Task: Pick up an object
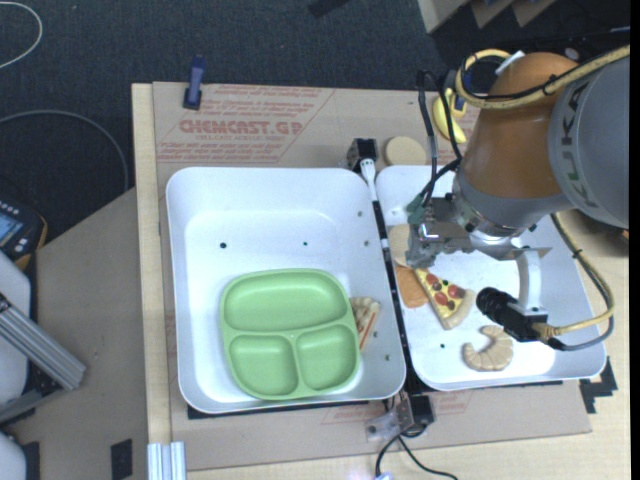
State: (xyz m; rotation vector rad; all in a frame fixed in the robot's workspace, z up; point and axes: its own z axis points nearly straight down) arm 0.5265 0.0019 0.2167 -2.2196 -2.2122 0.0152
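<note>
Arm [520,128]: reaches in from the right and stands over the right bin [440,360], covering most of its far half.

Gripper [424,253]: low over the near-left part of the right bin, close to the wall shared with the left bin [270,218]. The wrist hides its tips, so I cannot tell whether it is open or closed. Nothing is seen held in it.

Right bin, contents:
- Brown piece [409,286]: lies along the left wall, just below the gripper in the view. I cannot tell whether the two touch.
- Pizza slice [446,297]: flat on the floor, just beside the brown piece on its right, with the crust toward the near side.
- Croissant [487,352]: near the front rim, apart from the slice.

Left bin, contents:
- Green plate [290,330]: three compartments, upright, in the near half.
- Tan sticks [365,318]: a small bundle against the plate's right edge, near the shared wall.

Table [250,128]: paper-covered with red print, and carries both bins side by side. A blue clip [195,83] sits on its far edge. A tan disc [405,151] lies behind the right bin.
</note>
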